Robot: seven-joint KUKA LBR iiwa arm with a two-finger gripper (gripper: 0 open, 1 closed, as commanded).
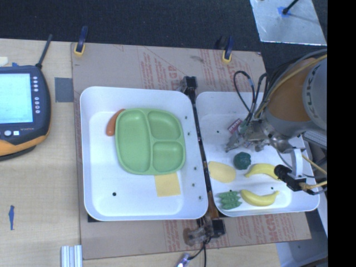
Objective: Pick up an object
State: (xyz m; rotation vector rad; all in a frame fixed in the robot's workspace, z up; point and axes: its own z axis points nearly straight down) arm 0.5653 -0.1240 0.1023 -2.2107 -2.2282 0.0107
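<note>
Fingers over the right bin, nothing gripped

My fingers (240, 142) hang low in the right bin (214, 107), spread slightly apart with nothing between them. Just beside them sits the dark green ball (242, 161), the handiest pick. Beyond it lie a yellow lemon (222, 172) and two bananas (259, 197). Farthest off, the left bin (97, 204) holds a green tray (150, 141).
</note>
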